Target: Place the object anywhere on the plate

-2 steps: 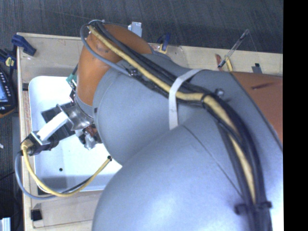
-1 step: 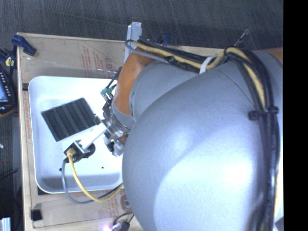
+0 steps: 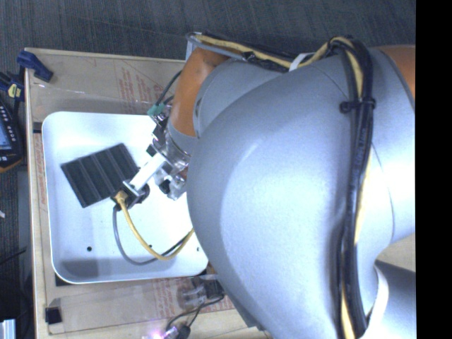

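- Toward the left half of the white bin (image 3: 85, 232), a black ribbed slab (image 3: 99, 174) lies flat on the bin floor, set at a slant, with parallel grooves along its length.
- Just beside the slab's right edge, the claw (image 3: 168, 174) hangs low over the bin. How far open it is, or what it holds, cannot be told.
- Above and to the right of the claw bulks the grey arm (image 3: 296, 189), its orange band (image 3: 189, 83) showing near the top.
- Around the bin, the tan tabletop (image 3: 106, 76) carries faint red printing, too blurred to read.
- A blue clamp (image 3: 33, 64) sits at the tabletop's far left corner.
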You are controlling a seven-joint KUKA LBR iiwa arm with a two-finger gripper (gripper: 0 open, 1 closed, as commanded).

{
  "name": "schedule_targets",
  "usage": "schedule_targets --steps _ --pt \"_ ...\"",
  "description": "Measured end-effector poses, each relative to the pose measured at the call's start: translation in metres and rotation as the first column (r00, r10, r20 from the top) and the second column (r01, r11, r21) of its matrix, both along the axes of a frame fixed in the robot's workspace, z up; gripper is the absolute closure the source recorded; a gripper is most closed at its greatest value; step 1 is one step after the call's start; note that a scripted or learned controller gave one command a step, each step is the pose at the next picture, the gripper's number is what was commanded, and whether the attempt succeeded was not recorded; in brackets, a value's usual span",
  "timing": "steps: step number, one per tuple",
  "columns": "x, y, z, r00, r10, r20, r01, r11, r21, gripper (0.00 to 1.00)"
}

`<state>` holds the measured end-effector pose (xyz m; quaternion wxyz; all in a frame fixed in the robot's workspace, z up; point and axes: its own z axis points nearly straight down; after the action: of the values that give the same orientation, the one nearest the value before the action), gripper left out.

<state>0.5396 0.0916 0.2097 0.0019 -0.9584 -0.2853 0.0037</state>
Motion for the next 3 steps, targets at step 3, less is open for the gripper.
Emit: schedule_targets --steps 3 --pt "-0.057 0.076 0.072 0.963 0.268 0.005 -0.268 0.963 0.002 1.0"
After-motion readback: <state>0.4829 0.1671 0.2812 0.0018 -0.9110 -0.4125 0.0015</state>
